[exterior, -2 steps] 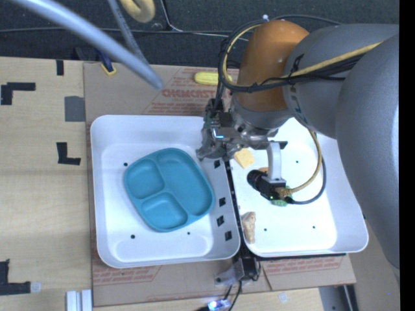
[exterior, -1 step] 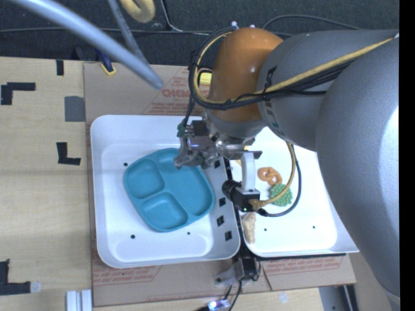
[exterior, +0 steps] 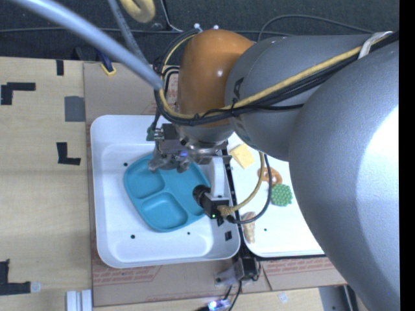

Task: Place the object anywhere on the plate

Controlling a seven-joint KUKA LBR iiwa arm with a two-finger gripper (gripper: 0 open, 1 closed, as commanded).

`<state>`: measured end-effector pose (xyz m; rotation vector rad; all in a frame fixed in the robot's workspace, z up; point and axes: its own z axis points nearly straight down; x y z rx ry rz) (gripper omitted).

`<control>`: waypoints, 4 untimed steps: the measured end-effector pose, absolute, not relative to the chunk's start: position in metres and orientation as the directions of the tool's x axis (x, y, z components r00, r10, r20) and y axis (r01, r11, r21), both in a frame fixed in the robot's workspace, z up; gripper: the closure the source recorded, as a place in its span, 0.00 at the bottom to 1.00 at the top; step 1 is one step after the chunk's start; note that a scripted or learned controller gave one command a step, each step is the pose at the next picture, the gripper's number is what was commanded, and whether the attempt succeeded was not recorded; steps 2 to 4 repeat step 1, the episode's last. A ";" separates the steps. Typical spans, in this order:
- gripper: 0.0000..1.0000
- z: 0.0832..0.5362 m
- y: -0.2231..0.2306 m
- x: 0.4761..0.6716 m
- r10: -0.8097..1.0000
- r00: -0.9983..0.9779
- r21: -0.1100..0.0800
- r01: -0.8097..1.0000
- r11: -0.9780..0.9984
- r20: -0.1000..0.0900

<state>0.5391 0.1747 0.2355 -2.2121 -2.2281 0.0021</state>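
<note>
Arm (exterior: 324,102): smooth grey casing, broad and rounded, with a glossy orange band (exterior: 211,70) above the wrist. Yellow cable (exterior: 305,70) and black cables run along its casing. Dark metal wrist hardware (exterior: 174,149) below.

Divided plate (exterior: 155,196) in left bin (exterior: 107,193). Gripper (exterior: 170,161) over plate's far edge. Right bin (exterior: 285,241) holds block (exterior: 242,155), ring (exterior: 271,175), bumpy ball (exterior: 281,195).

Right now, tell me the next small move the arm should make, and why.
Probably a short, straight descent toward the blue plate. The tool sits over the plate's upper edge in the left bin, so it is already above the target. Whether it carries anything cannot be seen, so confirm that before releasing. The yellow block and green ball lie in the right bin.
</note>
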 end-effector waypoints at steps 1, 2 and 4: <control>0.00 0.235 0.172 0.540 1.000 -0.003 -0.003 1.000 0.003 -0.001; 0.00 0.235 0.172 0.540 1.000 -0.003 -0.003 1.000 0.003 -0.001; 0.00 0.235 0.172 0.540 1.000 -0.003 -0.003 1.000 0.003 -0.001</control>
